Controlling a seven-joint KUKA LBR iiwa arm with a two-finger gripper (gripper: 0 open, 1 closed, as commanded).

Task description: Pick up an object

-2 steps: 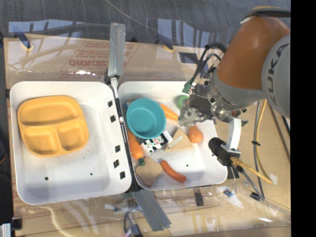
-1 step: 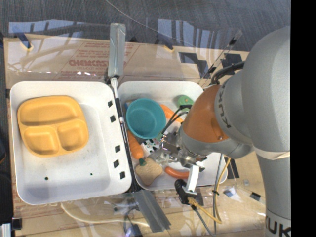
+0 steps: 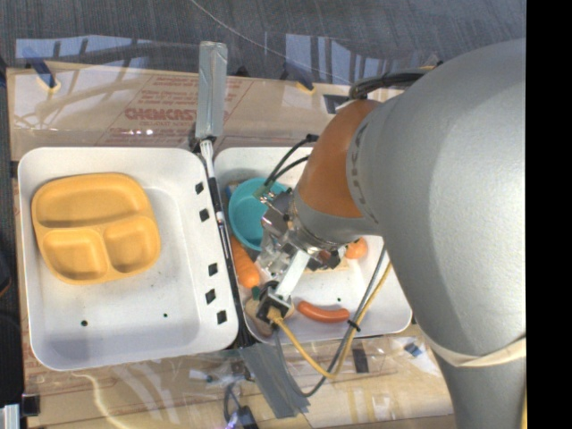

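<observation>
Whether the gripper [image 3: 269,268] is clenched or released cannot be told from this slanted look down, since the wrist and its fittings cover its tip. It hangs low over the left part of the right bin [image 3: 393,315], with the grey arm [image 3: 447,195] and its orange band [image 3: 332,172] sweeping in from the right and covering much of that bin. Just beside the gripper, to its left, an orange carrot [image 3: 246,267] lies along the bin's left wall. A teal bowl [image 3: 246,213] sits just behind it, partly under the wrist. A reddish sausage [image 3: 323,312] lies near the bin's front edge, and a small orange piece [image 3: 357,249] shows further right. In the left bin [image 3: 116,329], well apart, rests a yellow divided plate [image 3: 94,226].
</observation>
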